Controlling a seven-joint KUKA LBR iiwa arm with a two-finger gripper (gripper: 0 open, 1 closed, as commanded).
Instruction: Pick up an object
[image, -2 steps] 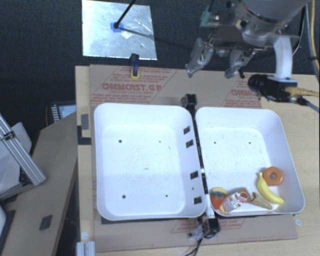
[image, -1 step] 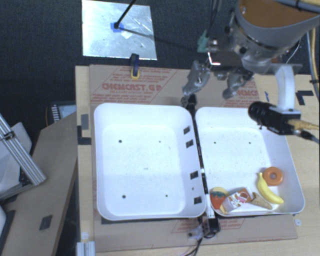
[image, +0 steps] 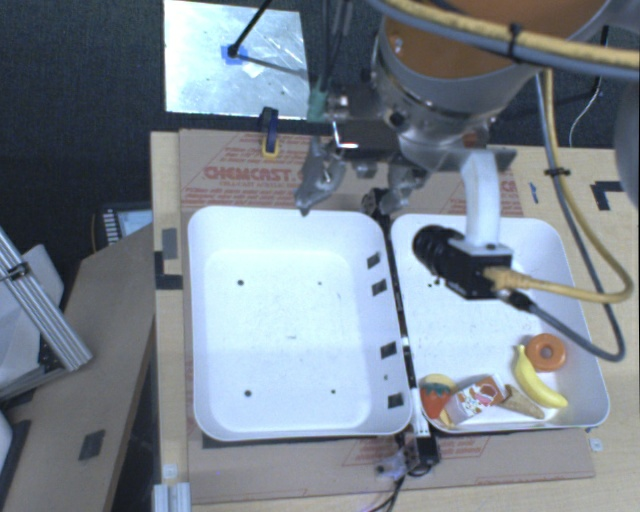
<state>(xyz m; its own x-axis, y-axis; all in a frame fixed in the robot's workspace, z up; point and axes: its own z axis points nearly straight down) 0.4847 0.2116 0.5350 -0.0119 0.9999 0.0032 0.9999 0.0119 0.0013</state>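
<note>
While the grey arm hung over the upper middle of the frame, the tool sat just above the far edge of the two bins, roughly over the seam between them. Its fingers were spread apart with nothing between them.

The left bin took the centre-left of the frame and the right bin the centre-right, touching along their inner walls.

All pickable items were bunched in the lower right corner of the right bin, well apart from the tool:
- banana, lying along the right wall
- orange round piece, just above the banana
- red-and-white packet, near the front wall
- red-orange round item, just left of the packet, near the seam
- small brown wedge, between the packet and the banana; cannot tell what it was

A black cylindrical unit on a white bracket hung over the upper part of the right bin, with a yellow cable running off to the right.

Both bins sat on a printed cardboard sheet on the desk. A yellow-and-blue clamp was at the sheet's far edge, upper centre-left.
</note>
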